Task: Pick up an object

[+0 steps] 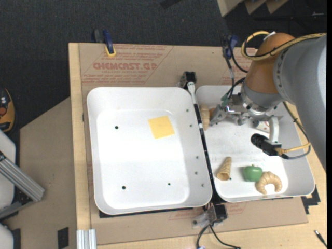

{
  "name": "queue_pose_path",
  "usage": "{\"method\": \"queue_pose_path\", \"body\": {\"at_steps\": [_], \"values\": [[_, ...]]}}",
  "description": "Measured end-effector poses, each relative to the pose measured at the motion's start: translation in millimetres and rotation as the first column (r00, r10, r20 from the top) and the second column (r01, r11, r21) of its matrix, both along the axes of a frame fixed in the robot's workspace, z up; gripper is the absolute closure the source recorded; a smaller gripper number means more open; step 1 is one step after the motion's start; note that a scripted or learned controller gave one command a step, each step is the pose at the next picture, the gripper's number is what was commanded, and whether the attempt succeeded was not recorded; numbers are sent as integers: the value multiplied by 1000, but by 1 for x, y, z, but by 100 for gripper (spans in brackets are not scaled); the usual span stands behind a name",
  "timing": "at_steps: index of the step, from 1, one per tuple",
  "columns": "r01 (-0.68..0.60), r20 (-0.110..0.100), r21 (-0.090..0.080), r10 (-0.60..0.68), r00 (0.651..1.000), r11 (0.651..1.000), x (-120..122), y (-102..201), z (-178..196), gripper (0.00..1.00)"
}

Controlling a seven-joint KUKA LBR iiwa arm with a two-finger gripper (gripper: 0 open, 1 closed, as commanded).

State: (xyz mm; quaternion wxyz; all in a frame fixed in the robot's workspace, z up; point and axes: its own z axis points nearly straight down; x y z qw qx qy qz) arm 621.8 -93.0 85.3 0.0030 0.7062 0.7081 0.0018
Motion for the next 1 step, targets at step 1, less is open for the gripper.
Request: {"method": "queue_pose_path", "body": {"at_steps": [1], "values": [[4,-7,0,-4,1000,1000,46,-48,0,0]]}}
